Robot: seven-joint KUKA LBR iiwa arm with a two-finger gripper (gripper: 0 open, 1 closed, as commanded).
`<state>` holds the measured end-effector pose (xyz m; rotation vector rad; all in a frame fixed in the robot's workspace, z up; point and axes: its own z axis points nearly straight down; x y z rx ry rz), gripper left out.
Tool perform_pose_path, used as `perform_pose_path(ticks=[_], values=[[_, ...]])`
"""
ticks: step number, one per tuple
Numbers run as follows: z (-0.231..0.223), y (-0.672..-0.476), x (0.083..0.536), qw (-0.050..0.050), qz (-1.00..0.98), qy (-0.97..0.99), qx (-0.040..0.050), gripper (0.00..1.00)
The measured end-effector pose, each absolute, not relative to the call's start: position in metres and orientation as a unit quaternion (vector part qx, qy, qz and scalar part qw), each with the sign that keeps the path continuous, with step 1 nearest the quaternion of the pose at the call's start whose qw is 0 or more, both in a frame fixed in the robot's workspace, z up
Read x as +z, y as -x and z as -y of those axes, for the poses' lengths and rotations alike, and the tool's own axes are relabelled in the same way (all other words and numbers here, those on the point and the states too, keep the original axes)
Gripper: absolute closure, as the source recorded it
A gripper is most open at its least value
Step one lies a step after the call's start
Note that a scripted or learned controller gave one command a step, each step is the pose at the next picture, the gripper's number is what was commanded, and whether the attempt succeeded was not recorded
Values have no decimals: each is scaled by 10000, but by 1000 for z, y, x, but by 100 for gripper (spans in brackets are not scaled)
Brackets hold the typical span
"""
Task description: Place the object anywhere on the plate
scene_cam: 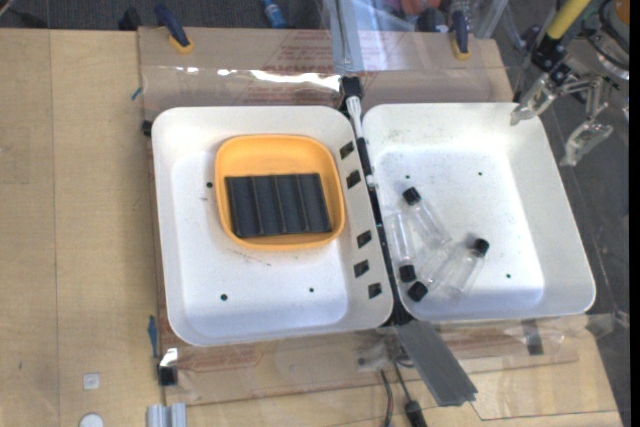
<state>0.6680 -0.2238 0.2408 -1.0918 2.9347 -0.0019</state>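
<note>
Counting three clear vials (432, 240), black-capped, crossing in right bin (520, 165); axes mixed diagonals. One orange plate (280, 153) carrying ridged black block (277, 205), left bin (190, 215). Gripper (553, 120) at far right rim, holding nothing, opening indeterminate.

1. Bright, even overhead light; both white bins (470, 155) look nearly washed out.
2. Glare streaks the clear sheet (290, 73) along the counter's (70, 215) far edge (a white smear).
3. Shadows are soft and short.
4. Overall focus is slightly soft, with small details grainy.
</note>
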Motion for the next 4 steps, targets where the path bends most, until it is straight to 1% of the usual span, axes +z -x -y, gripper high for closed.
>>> perform_pose_path(ticks=[1, 2, 3, 4], values=[[226, -668, 252, 62, -9443, 3290, -11, 0], [225, -667, 248, 42, -9487, 3161, 4, 0], [224, -667, 246, 33, -9451, 3267, -2, 0], [225, -667, 249, 49, -9479, 3186, -4, 0]])
